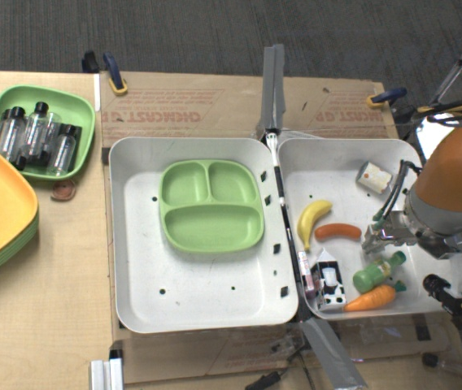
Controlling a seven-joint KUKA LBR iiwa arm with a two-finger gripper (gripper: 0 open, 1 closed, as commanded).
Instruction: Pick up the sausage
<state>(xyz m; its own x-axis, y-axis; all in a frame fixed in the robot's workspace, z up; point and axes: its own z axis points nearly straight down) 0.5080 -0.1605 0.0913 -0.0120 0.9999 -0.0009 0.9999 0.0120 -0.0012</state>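
The sausage (338, 231), reddish-orange and slightly curved, lies in the right bin (337, 157) just right of a yellow banana (312, 220). My gripper (380, 237) hangs low over the right bin, directly to the right of the sausage's right end and very close to it. Nothing shows held in it. The orange-banded wrist (451, 177) rises behind it at the right edge.
Below the gripper lie a green bottle (377, 273) and a carrot (371, 299), with a small dark-and-white box (327, 279) to their left. A white block (373, 175) sits at the back of the right bin. The left bin (133, 242) holds a green divided plate (211, 205).
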